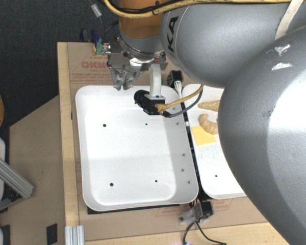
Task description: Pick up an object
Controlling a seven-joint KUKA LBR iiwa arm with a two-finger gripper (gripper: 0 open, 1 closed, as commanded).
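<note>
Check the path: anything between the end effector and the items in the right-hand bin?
Yes. The end effector sits over the left bin's far edge. The croissant-shaped piece and yellow block lie in the right bin. Between them stand the two bins' adjoining walls, plus a black cable fitting hanging below the wrist.

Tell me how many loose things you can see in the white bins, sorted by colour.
Tan: 2, a croissant-shaped piece and a pale piece behind it, both in the right bin
Yellow: 1, a flat square in the same bin
Total: 3
The arm hides much of the right bin, so more may lie beneath it.
</note>
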